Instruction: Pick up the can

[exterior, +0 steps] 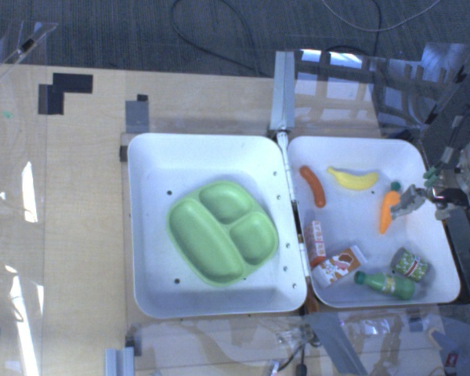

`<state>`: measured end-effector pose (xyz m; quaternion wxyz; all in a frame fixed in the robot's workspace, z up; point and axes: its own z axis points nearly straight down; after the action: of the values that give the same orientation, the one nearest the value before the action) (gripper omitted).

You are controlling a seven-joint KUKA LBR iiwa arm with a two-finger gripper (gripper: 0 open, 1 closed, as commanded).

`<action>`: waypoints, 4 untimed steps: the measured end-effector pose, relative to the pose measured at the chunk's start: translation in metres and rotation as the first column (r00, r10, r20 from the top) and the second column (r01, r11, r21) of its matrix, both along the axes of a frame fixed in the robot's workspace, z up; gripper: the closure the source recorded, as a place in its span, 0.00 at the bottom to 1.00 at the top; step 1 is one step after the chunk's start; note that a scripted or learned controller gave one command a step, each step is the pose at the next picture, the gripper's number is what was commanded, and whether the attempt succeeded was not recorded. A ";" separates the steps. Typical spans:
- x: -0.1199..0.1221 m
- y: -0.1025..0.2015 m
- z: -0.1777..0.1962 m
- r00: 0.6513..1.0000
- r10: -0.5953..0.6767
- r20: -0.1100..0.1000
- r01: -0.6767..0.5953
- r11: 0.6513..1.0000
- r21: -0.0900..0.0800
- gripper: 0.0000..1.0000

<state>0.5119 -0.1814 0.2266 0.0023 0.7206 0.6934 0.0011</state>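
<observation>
We see the can (pixel 410 265) lying on its side near the right bin's (pixel 376 149) front right corner, just beside a green bottle (pixel 385 284). Our gripper (pixel 414 197) hovers near the carrot (pixel 388 209), fingers slightly parted, holding nothing.

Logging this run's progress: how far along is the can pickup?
Nothing looks done yet. The can lies in the right bin near its lower right corner, beside the green bottle. The claw hangs above the bin near the carrot. Reaching, gripping and lifting remain.
</observation>
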 end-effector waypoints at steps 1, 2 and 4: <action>-0.021 -0.017 -0.134 0.998 0.059 0.000 -0.059 0.998 0.000 0.00; -0.021 -0.023 -0.137 0.981 0.193 0.007 -0.193 0.981 -0.001 0.00; -0.018 -0.023 -0.126 0.988 0.157 0.014 -0.157 0.988 -0.004 1.00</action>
<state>0.4939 -0.2040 0.1008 0.0081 0.6638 0.7478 0.0054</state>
